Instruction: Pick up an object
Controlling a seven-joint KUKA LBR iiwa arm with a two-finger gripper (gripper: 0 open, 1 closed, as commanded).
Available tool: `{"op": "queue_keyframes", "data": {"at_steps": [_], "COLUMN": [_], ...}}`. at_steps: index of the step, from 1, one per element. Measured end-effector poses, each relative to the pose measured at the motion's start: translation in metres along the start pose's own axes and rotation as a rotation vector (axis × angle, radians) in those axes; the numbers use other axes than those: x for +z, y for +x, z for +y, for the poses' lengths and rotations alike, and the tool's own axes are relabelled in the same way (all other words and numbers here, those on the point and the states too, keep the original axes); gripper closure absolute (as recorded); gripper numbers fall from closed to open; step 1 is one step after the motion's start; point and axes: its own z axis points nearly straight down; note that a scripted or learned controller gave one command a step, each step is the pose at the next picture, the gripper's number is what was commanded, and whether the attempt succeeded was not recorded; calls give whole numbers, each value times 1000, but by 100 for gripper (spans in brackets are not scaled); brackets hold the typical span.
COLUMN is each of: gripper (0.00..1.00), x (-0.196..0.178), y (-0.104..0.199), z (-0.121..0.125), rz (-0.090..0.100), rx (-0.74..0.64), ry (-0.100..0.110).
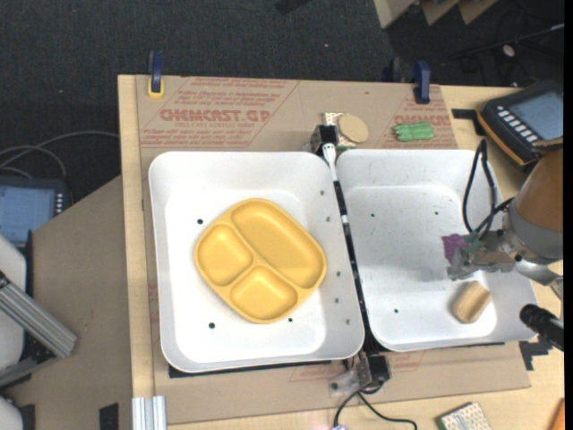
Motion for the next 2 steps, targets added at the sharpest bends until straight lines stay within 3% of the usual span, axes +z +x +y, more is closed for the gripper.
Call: {"op": "queue_keyframes", "data": {"at_steps": [1,2], "gripper": [100,100], "x": [38,-61], "y": [73,171], "z": [96,118], "rz": [-1,0], "rx": [-14,-14], "ry": [-14,-19]}}
